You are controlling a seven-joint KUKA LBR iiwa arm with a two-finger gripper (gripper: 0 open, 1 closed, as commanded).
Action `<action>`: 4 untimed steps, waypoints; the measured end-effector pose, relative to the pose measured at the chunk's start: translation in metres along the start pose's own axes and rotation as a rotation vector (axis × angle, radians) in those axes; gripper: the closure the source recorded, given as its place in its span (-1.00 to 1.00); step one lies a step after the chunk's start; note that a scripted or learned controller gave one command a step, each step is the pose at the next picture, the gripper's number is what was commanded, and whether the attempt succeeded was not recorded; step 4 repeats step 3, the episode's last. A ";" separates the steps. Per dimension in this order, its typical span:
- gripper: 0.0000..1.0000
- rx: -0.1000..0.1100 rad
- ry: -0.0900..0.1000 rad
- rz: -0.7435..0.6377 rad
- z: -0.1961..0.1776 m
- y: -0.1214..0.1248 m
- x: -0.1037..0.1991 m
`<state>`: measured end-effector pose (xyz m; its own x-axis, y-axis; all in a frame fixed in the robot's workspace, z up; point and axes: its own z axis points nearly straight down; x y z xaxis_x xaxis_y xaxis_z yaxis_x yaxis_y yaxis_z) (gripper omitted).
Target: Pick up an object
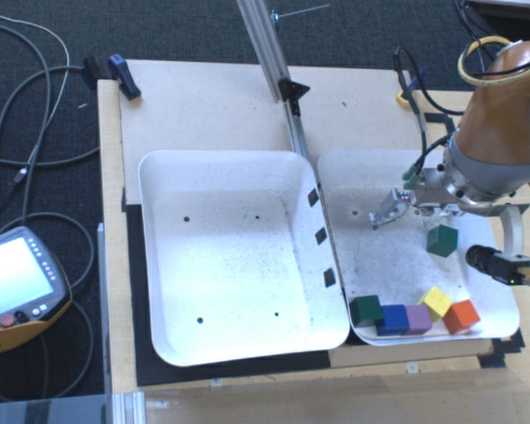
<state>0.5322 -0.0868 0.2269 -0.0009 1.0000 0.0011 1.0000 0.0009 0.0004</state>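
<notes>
In the camera view, the tabletop [203, 104] carries two white bins side by side, the left bin [159, 170] in the middle of the frame and the right bin [340, 170] toward the right. The arm [499, 122] reaches in from the right edge and holds its jaws [387, 214] low over the bare upper part of the right bin's floor. They seem slightly parted with nothing between them, though they are small and hard to read. All the candidate things lie in the right bin. A green cube [442, 240] sits alone in the mid right of the frame, below and to the right of the jaws, near them but apart. Along the bin's lower rim five blocks crowd together: a dark green block [366, 309], a blue block [393, 318], a purple block [419, 318], a yellow block [436, 301] and an orange block [460, 315], several of them touching. That row probably gathered there because the floor curves up into the wall, and its tight packing leaves little room for fingers to straddle one piece. The lone green cube looks the easier target, since it has free floor on every side. No grasp has been made, so the pick is yet to be done.
</notes>
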 end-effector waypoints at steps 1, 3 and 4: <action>-1.00 -0.007 -0.007 0.004 -0.038 0.052 -0.071; -1.00 0.010 0.001 0.001 0.133 0.144 -0.086; -1.00 0.010 0.001 0.001 0.133 0.144 -0.086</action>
